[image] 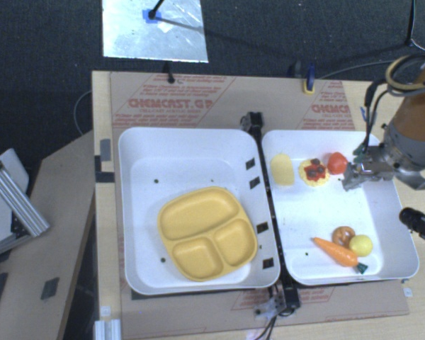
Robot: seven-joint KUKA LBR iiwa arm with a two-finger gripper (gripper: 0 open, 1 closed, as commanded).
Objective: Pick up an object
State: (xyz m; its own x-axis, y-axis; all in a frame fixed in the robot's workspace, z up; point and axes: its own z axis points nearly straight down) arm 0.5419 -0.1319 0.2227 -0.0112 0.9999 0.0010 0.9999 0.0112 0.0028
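The right bin (382, 211) holds several toy foods. A pale yellow block (282, 169) lies at its far left, a small pizza-like disc (314, 172) next to it, and a red tomato (337, 162) beside that. Near the front lie an orange carrot (336, 252), a brown doughnut (343, 234) and a yellow lemon (361, 245). My gripper (359, 171) hangs at the bin's far right side, just right of the tomato. I see nothing held in it.
The left bin (138, 190) carries a yellow three-compartment tray (207, 232). A black divider strip (263, 190) runs between the bins. The arm's orange band and grey wrist (418, 129) rise over the right bin's edge. A silver sheet (154, 20) lies beyond the bench.
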